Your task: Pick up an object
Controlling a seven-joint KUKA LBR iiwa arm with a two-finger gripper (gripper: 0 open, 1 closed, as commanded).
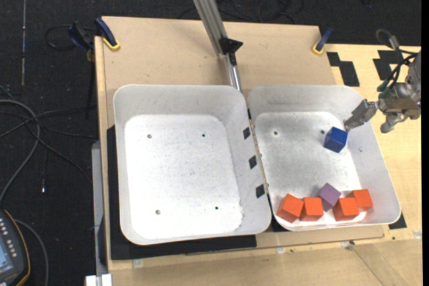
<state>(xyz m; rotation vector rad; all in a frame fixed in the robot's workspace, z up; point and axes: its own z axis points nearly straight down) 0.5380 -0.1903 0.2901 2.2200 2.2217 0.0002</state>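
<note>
In the right bin (295, 100) a blue cube (336, 138) lies near the right wall. Along the bin's front edge sit several orange cubes (290, 206) in a row, with a purple cube (329, 194) among them. My gripper (373, 120) hangs over the bin's right rim, just up and to the right of the blue cube. Its two fingers (356, 115) stand apart, open, with nothing between them. The nearer finger's tip is close to the blue cube, apart from it.
The left bin (127, 100) lies beside the right one on the wooden bench (174, 53). A slanted metal pole (204, 0) rises from between the bins at the back. Clamps (107, 35) grip the bench's back corners.
</note>
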